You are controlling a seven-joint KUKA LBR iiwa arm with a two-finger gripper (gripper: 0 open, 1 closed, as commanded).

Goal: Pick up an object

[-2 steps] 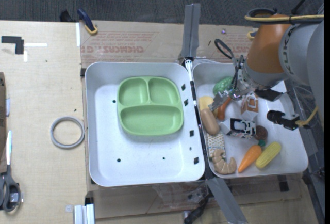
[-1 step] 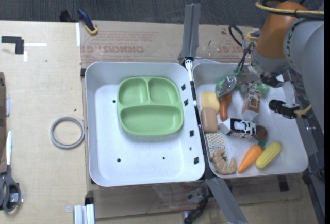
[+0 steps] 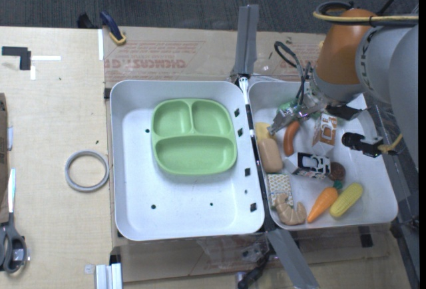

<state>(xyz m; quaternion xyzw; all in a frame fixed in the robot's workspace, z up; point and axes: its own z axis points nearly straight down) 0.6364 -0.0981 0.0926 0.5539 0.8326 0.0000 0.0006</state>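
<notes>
While the grey arm with its orange band [image 3: 346, 48] hangs over the right-hand shallow white bin [image 3: 379, 211], the risks run as follows.

Arm: it reaches in from three o'clock and covers the bin's upper part, so anything beneath it is hidden.

Green divided plastic plate [image 3: 194, 136]: alone in the left-hand white bin [image 3: 126, 168], at nine o'clock of the clutter and well apart from the gripper; flat and wide, probably a poor grasp target.

Clutter: yellow toy corn cob [image 3: 346, 200] and orange toy carrot [image 3: 322, 204] touch at five o'clock; tan bread-shaped toy [image 3: 270, 154] lies along the bin's left wall. Closing on one may nudge its neighbour.

Gripper [image 3: 293, 120]: low at the bin's eleven o'clock, tips near a small red-orange sausage-shaped toy [image 3: 288, 139]; whether the pincer is spread or closed I cannot tell.

Likely failure: tips could close between packed items and lift nothing, or the rounded toy could roll out.
</notes>
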